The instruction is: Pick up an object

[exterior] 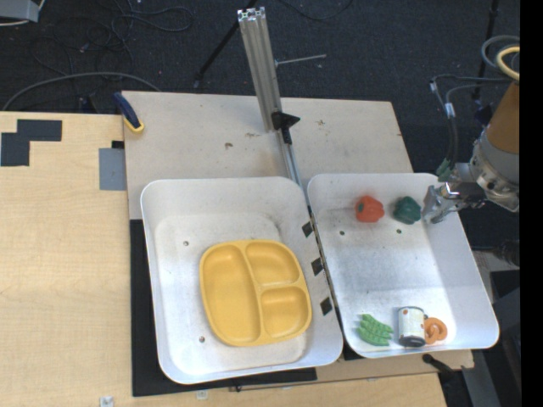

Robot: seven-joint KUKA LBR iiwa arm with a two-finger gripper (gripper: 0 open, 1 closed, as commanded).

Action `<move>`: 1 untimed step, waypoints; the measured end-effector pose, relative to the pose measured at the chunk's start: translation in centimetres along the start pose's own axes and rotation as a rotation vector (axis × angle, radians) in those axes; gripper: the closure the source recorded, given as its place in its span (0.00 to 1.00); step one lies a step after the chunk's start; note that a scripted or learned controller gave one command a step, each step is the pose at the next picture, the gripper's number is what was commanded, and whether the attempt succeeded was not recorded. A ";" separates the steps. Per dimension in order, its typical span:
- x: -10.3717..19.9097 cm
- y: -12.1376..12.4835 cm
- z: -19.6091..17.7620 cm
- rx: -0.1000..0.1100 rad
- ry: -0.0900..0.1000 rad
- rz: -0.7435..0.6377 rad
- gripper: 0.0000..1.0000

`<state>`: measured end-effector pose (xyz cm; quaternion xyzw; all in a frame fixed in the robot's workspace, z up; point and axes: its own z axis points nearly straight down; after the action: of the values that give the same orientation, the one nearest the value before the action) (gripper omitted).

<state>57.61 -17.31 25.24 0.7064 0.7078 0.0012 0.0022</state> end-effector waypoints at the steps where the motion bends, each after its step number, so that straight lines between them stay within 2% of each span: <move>1: 5.0 0.6 1.4 0.008 0.003 -0.002 1.00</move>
<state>58.22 -12.35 23.81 0.7056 0.7086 -0.0003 -0.0018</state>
